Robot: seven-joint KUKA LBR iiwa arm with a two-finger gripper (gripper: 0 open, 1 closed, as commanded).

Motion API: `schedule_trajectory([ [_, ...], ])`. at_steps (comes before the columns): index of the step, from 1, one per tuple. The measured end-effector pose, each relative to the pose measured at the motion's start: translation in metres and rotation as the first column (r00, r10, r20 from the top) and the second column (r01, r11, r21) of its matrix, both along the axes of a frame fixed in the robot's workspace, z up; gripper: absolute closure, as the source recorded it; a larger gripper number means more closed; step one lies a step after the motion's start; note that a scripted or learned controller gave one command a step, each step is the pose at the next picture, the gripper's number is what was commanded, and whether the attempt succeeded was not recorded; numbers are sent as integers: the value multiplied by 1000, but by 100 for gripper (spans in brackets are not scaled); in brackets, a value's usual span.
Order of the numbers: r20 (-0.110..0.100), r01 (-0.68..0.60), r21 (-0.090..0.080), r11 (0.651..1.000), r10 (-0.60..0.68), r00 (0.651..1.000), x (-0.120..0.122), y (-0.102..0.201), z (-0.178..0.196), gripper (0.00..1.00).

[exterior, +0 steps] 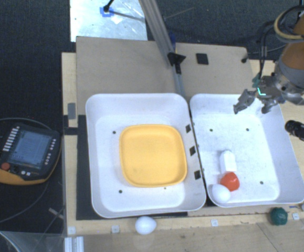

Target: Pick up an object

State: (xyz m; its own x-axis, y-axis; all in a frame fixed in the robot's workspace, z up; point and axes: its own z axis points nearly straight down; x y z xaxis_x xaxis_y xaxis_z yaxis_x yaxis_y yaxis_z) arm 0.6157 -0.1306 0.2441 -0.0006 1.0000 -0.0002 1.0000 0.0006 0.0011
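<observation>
My gripper (255, 105) hangs over the far right part of the right bin (257, 140), its two dark fingers spread apart with nothing between them. Well below it, near the bin's front left corner, lie a white block (227, 160), a red-orange ball (229, 181) touching the block's near end, and a white egg-shaped object (220, 193) against the bin's rim. A yellow square plate (153, 154) fills the middle of the left bin (104, 140).
A white egg (145, 224) and a dark green ball (279, 216) rest on the bench outside the bins' front edge. A grey pole (159, 25) slants down to the bins' far junction. A teach pendant (25, 152) lies at the left.
</observation>
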Motion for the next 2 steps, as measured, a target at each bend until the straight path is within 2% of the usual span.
schedule_trajectory([
  [1, 0, 0, 0, 1000, 0, 1000, 0, 0, 0, 0],
  [2, -5, 1, 1, 1000, -1, 1000, -6, -6, -59, 0],
])
